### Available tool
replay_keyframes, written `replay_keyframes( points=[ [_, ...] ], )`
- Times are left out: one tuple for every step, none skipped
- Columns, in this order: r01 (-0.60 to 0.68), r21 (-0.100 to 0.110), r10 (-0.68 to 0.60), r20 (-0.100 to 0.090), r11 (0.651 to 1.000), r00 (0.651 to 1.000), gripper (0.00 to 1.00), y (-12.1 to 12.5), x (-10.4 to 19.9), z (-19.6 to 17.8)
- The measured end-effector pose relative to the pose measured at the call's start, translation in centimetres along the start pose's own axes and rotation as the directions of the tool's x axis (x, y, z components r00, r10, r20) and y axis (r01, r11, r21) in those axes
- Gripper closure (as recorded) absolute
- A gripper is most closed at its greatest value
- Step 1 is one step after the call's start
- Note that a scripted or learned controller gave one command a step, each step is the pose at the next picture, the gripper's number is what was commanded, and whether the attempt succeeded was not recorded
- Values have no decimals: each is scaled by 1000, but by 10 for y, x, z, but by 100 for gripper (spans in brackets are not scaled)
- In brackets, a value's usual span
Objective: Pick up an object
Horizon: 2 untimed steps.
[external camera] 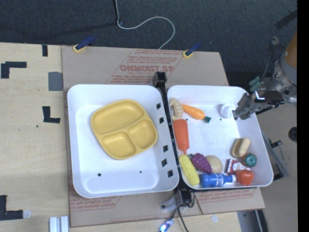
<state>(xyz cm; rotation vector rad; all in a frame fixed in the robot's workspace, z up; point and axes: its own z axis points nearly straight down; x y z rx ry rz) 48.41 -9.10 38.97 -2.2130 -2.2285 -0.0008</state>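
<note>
Two white bins sit side by side on the bench. The left bin [79, 144] has a yellow tray [124, 128] in it, with three parts to it. The tray lies a bit tilted near the middle of the bin.

The right bin [217, 134] has lots of toy food in it. A carrot [194, 112] lies near the top, with its green end toward the right. Just left of it, by the wall between the bins, is a pale lumpy thing [175, 108]. Under that lies a long orange toy [181, 135], up and down along the wall. Lower down is a yellow corn [189, 169]. Next to the corn are purple grapes [201, 162] and a tan ball [214, 164]. A blue bottle [215, 180] lies flat at the bottom edge. At the bottom right are a red tomato [245, 177] and a small green thing [250, 160]. A bread roll [240, 147] is just above them. A small white thing [225, 110] sits near the top right.

The claw [240, 111] is at the right rim of this bin, just beside the small white thing. It is dark, and I cannot tell if it is open or closed, or if it has anything
</note>
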Motion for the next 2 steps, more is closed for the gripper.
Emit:
replay_keyframes(
  points=[
    [0, 8, 0, -1, 1000, 1000, 100, -1, 63, 61],
    [2, -8, -2, -1, 1000, 1000, 100, 1, 132, -26]
  ],
)
